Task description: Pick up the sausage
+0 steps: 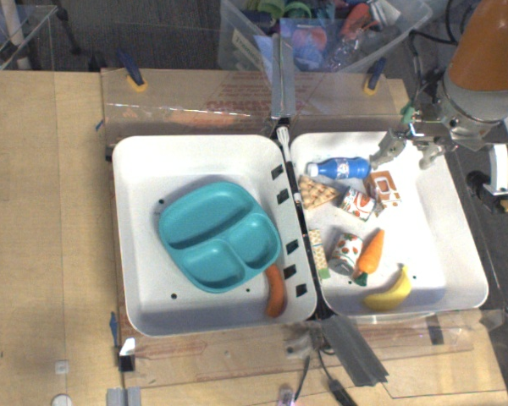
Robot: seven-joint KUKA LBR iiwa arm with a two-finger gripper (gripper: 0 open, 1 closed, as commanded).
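Smooth reddish-brown sausage (274, 292): short cylinder, lying in the left shallow white plastic bin (135, 227) against its right wall, just beside the teal moulded three-compartment tray (218, 236).

Right white bin (457, 252): clear plastic bottle with blue label (339, 170) on its side; tapered orange carrot (371, 252); curved yellow banana (388, 291); small printed cartons (361, 201); waffle-textured wedge (316, 194).

Pale wooden surface (42, 227) under both bins.

End effector (411, 149): poised above the right bin's far right corner, two fingers spread apart, nothing between them. Grey arm with orange band (487, 36) enters from upper right.
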